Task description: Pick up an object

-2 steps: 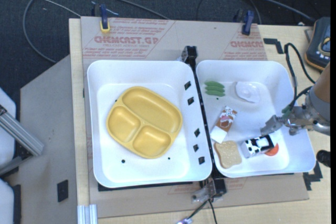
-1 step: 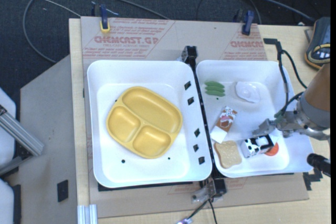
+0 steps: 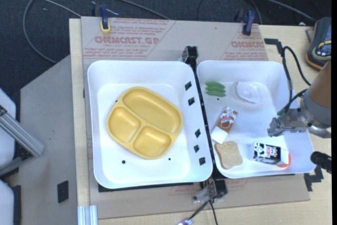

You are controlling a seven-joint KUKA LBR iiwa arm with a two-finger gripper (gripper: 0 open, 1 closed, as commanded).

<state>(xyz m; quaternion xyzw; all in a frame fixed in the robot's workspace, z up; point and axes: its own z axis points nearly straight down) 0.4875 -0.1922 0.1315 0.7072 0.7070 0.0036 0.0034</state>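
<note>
Whether the jaws of the gripper (image 3: pixel 281 126) are released or clenched cannot be told from this slanted view: the tool reads only as a small dark metal cluster against the white floor of the right-hand bin.

Starting at the left, the bench board (image 3: pixel 79 113) is tan with red printing along its far edge, and a blue clamp (image 3: pixel 105 17) grips that edge near the left corner. The left bin (image 3: pixel 92 113) holds a yellow divided plate (image 3: pixel 145 122), lying flat and a little turned, with three compartments facing up. A dark seam with black clips (image 3: pixel 196 113) runs between the two bins.

The right bin (image 3: pixel 239 63) carries the loose objects. Nearest the seam lies a green item (image 3: pixel 215 88) toward the far side. Below it sits a small brown and red piece (image 3: pixel 227 119), then a white square (image 3: pixel 219 135) touching a slice of toast (image 3: pixel 228 154) at the near edge. A white lumpy object (image 3: pixel 248 91) lies toward the far side, well apart from the toast. A second blue clamp (image 3: pixel 248 21) holds the board's far edge above it. A black and white carton (image 3: pixel 269 153) with an orange end lies near the bin's front right corner, just below the gripper in the picture. The arm (image 3: pixel 321 108) comes in from the right edge over the bin's rim.
</note>
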